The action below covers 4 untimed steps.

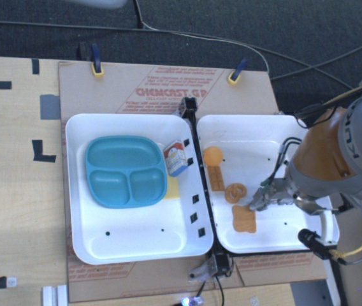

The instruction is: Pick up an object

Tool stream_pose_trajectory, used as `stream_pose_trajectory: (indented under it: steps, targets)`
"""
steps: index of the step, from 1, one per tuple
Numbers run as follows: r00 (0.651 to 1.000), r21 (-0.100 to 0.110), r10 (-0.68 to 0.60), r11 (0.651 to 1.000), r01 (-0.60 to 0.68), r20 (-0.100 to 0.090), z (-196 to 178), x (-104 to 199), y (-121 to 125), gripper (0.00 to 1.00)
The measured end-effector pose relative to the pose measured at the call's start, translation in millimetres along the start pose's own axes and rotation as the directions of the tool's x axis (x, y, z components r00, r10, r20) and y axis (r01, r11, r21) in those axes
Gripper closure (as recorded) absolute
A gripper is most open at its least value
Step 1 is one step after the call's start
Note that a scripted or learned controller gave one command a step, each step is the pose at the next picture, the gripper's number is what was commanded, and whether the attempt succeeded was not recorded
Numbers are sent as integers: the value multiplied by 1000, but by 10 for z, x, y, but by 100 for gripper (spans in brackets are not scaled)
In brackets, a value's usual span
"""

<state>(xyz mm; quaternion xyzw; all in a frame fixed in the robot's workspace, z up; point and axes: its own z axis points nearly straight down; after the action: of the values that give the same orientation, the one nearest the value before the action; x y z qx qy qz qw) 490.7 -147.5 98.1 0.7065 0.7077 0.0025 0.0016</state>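
Observation:
The right bin (pixel 251 129) holds several orange food toys: a round ball (pixel 213 155), a flat strip (pixel 216 178), a pretzel-like ring (pixel 236 192) and a square cracker (pixel 243 218). My gripper (pixel 259 201) hangs low in this bin, just right of the ring and above the cracker's right corner. The arm's grey body and orange band (pixel 321 155) reach in from the right. Nothing shows between the fingers.
The left bin (pixel 82 228) carries a blue divided plate (pixel 127 171), a small white carton with red and blue print (pixel 176 158) and a yellow flat piece (pixel 173 189) under them. A black divider (pixel 197 183) runs between the bins. Cables cross behind the bench.

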Motion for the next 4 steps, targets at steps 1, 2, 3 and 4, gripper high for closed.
stream_pose_trajectory:
  steps: [1, 2, 3, 4]
  targets:
    - [1000, 3, 0, 1000, 0, 2, -593, 18, -64, 100]
    - [1000, 3, -1, 1000, 1, 2, -1074, 115, -23, 100]
    - [1000, 2, 0, 1000, 0, 3, -1541, 117, -11, 100]
    - [1000, 6, -5, 1000, 5, 0, -1577, 596, 280, 100]
